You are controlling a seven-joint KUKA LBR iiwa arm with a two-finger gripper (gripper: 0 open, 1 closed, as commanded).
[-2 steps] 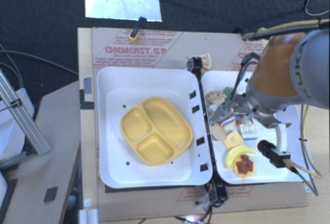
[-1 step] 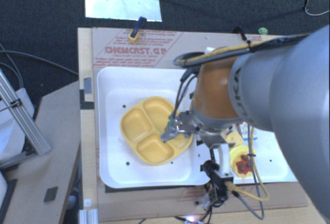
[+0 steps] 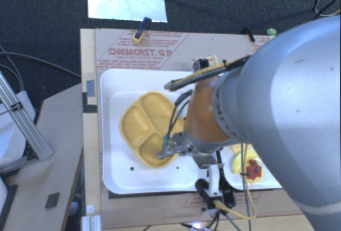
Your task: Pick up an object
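Note:
A yellow divided plate (image 3: 143, 121) lies in the left white bin (image 3: 106, 134), tilted slightly toward the bin's centre. My gripper (image 3: 166, 151) hangs low over the plate's near right edge, at or just above its rim. The wrist with its orange band (image 3: 205, 113) rises right behind it and hides the plate's right side. Whether anything is held is hidden by the wrist. In the right bin (image 3: 269, 184) a yellow and red object (image 3: 251, 167) peeks out beneath the arm.
The big grey arm (image 3: 282, 118) covers most of the right bin. Cables (image 3: 213, 198) dangle over the bins' front edge. A cardboard sheet (image 3: 141, 51) lies behind the bins with a small blue and yellow tool (image 3: 141, 29) on it.

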